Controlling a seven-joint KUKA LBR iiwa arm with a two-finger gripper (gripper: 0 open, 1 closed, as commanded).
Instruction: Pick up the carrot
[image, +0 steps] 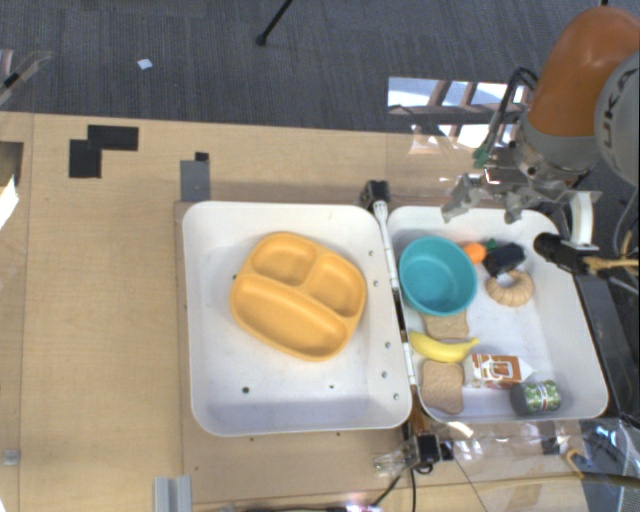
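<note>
The carrot (474, 252) lies wedged between the teal bowl (437, 276) and a dark object (504, 258), near a bagel (510, 289). The tool (487, 200) hangs above, spread, holding nothing.

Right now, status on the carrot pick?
Gripper above right bin's far edge, nothing in it. Carrot in bin, wedged between teal bowl and dark toy. Tight approach.

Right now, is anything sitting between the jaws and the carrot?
Nothing lies across the gap from the gripper down to the carrot. But the carrot is crowded: the teal bowl overlaps its left side and a dark object sits against its right.
</note>
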